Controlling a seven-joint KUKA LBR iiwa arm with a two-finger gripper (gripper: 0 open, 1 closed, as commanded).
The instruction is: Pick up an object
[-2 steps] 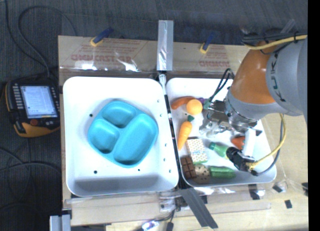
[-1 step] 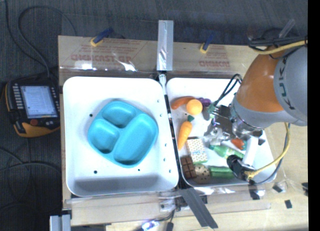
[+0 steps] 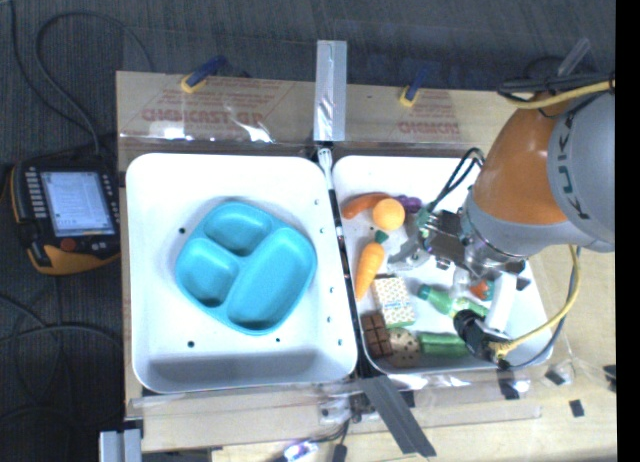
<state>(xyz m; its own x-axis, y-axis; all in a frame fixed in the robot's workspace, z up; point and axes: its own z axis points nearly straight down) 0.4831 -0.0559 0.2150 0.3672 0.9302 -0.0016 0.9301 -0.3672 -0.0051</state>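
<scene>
Hanging over the cluttered right white bin point(image 3: 440, 166), the claw point(image 3: 432, 242) is in view, but clenched or released cannot be told. Left white bin point(image 3: 160, 350) keeps bare margins around a blue three-compartment plastic tray point(image 3: 245, 265) — the grey arm point(image 3: 590, 180) shows letters "KUK".

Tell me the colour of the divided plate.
The divided plate is turquoise blue all over; the camera view shows it clearly.

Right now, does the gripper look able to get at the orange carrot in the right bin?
Probably yes. The carrot lies uncovered near the left wall of the right bin, and the gripper hangs just right of it. That wall and the patterned box beside it may crowd the approach.
</scene>
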